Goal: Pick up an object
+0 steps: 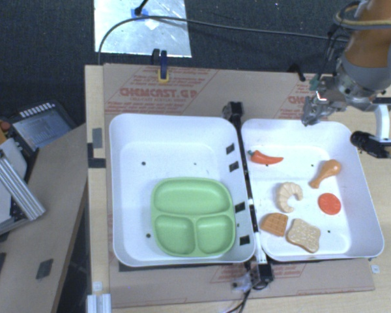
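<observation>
Bench: two white bins are borne side by side.
Left bin (pixel 127 142): green tray (pixel 193 215) is contained.
Right bin (pixel 358 181): toy foods are scattered.
Gripper (pixel 311 117): hung above the far rim; finger state cannot be told.

The arm (pixel 378 31) has a rounded orange band above a grey wrist section. Dark cables run along its left side. The gripper (pixel 311 117) is a small, dark grey metal assembly with light, reflective patches on its housing.
</observation>
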`<action>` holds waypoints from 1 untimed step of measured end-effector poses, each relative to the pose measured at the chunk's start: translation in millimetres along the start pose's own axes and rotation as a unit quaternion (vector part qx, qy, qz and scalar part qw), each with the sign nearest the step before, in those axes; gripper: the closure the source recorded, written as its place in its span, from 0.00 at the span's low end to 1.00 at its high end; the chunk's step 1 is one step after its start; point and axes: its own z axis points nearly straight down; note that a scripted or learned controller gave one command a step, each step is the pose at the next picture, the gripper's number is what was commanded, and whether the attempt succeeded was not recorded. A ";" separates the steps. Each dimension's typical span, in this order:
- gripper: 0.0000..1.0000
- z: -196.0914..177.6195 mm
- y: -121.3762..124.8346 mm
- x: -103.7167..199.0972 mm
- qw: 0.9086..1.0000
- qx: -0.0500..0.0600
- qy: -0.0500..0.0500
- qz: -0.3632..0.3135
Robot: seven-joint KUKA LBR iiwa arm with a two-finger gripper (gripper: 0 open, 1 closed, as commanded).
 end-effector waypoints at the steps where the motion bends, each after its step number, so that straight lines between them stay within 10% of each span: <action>1: 1.00 -6.2 -10.6 53.9 1.000 0.001 0.001 -0.002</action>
